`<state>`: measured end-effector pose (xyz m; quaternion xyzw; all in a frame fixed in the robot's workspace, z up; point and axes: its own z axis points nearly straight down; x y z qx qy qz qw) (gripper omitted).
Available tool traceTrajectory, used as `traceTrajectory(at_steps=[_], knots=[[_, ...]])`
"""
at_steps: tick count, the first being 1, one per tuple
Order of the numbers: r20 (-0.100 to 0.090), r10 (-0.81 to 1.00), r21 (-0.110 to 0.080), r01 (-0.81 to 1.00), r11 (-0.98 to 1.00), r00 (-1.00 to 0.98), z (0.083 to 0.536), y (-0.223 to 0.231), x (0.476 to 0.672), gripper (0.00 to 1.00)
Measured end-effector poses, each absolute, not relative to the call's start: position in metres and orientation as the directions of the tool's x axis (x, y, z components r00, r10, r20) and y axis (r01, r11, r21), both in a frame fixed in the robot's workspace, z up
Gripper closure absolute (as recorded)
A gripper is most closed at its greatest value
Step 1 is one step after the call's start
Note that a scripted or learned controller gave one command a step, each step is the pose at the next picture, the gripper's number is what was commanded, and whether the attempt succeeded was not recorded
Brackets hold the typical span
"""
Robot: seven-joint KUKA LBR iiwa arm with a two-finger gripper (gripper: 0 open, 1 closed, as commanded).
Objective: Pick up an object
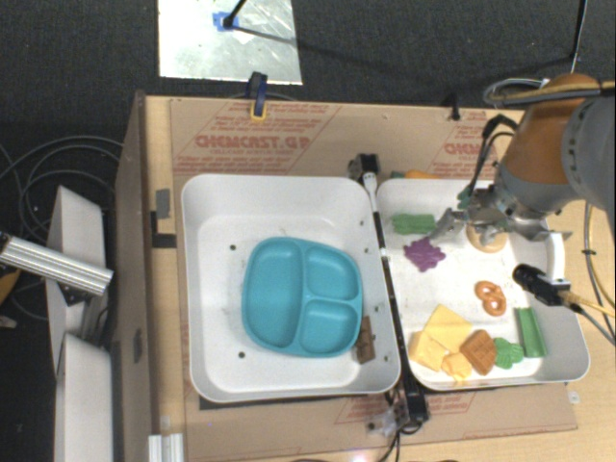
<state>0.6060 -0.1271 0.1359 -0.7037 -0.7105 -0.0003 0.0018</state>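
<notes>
Camera view, looking down at a slant on the desk: we see two shallow white bins side by side. The left bin carries a blue divided plate, with a small brown piece lying by the plate's right edge, close to the wall between the bins. The right bin carries the candidates for picking: a green flat piece near its back left corner, a purple cluster just in front of that, a pretzel toward the middle, a green stick near the right wall, and yellow wedges touching a brown waffle-like piece at the front. A pale round disc lies directly beneath the hand, which the arm carries over the rear half of the right bin. We cannot tell how the hand is set, since the wrist hides it; nothing is visibly held. We judge the step in hand to be the approach or descent. The next move calls for settling squarely on one item, probably the disc or the purple cluster, closing, then lifting clear of the neighbours.
</notes>
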Motion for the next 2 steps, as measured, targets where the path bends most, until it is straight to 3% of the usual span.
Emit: traceTrajectory(at_steps=[1,2], knots=[[0.002,1.0,-0.002,1.0,0.008,-0.008,0.081,-0.084,0.597,0.0],[-0.001,1.0,0.005,1.0,0.006,-0.006,0.085,-0.097,0.621,0.0]])
